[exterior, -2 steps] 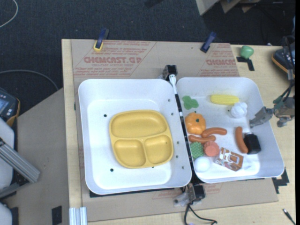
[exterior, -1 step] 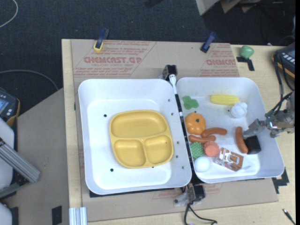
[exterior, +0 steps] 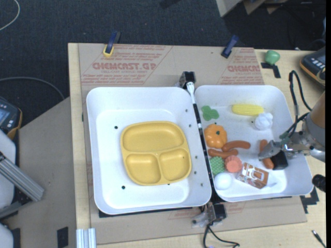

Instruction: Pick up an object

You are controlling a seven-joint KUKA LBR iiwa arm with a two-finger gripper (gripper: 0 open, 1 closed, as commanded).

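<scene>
Camera view: the gripper [exterior: 272, 154] is low in the right bin [exterior: 282, 94], near its right wall, so the step looks like reaching for a grasp. Fingers look spread w/ nothing seen between them. Nearest target is a small red-orange piece [exterior: 268, 163] just beside the tips; next move needs fingers either side of it, then a close. A packet [exterior: 253, 175], sausage [exterior: 236, 146] and pumpkin [exterior: 215, 136] crowd the bin's middle. The yellow tray [exterior: 155, 151] sits in the left bin [exterior: 98, 138].
</scene>
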